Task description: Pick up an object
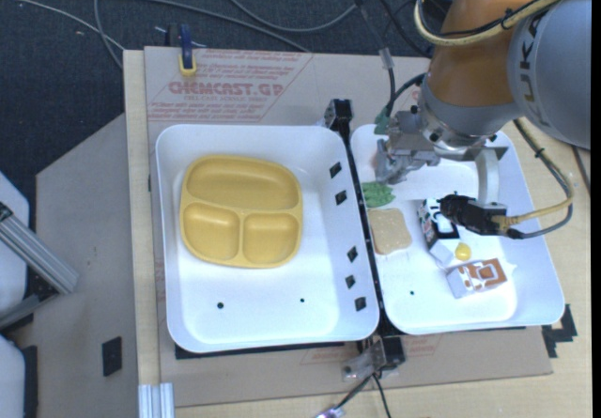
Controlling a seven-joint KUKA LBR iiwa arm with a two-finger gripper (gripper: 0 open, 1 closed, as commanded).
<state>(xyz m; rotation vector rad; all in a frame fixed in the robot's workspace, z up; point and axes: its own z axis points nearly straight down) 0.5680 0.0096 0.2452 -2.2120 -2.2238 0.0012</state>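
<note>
Right bin point(535, 299): tan slab point(389, 230) lies lengthwise toward the pincer point(392, 170).

The light is bright and even. The white bins point(282, 313) shine almost too white. The yellow tray point(241, 209) has soft shine on top. The arm's orange band point(479, 36) looks a little blurry. Shadows are faint.

- Divided tray point(242, 210): yellow, plain.
- Both bins point(282, 313): white.
- Arm point(526, 40): grey w/ orange band.
- Small item point(377, 193): green.
- Slab point(389, 230): tan, speckled.
- Ball point(462, 252): yellow.
- Clamp point(188, 47): blue/yellow.
</note>
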